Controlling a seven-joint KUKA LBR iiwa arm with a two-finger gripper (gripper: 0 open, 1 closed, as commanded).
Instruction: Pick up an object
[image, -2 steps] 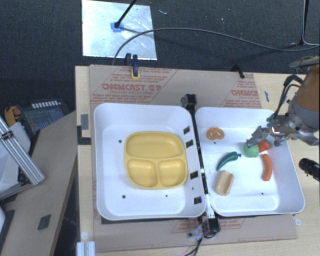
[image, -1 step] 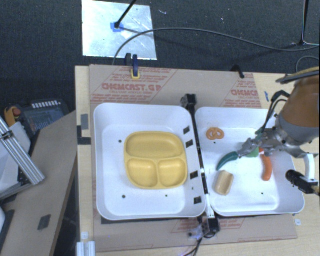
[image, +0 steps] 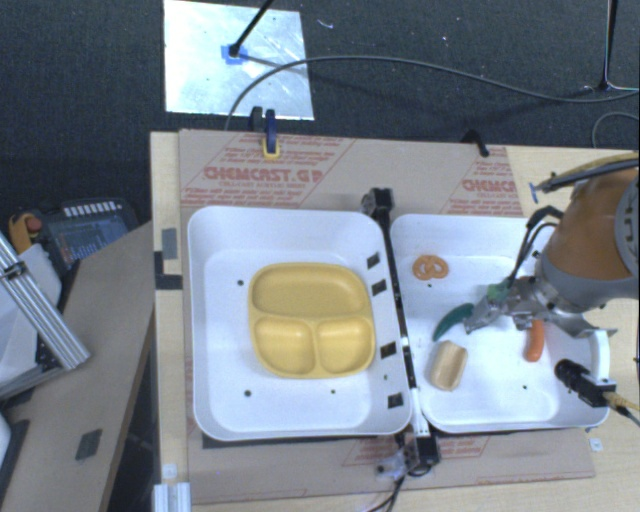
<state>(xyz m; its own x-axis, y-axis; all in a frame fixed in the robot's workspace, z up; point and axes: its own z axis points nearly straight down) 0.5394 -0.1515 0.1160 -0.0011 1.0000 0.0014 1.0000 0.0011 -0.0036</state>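
Observation:
The right bin (image: 500, 240) holds a small brown pretzel (image: 431, 267) near its back left. A green pepper-like piece (image: 450, 322) lies at the left middle, with a tan bread roll (image: 448, 365) in front of it. An orange carrot-like stick (image: 535, 341) lies further right. My gripper (image: 492, 308) reaches in from the right and hangs low over the bin. Its tip is right at the green piece's right end, and I cannot tell whether it touches it. The carrot stick lies just under the wrist.
In the left bin (image: 215, 300) rests a yellow divided plate (image: 308, 318). A black divider with clips (image: 390, 300) runs between the bins. The grey and orange arm (image: 595, 240) covers the right bin's right side.

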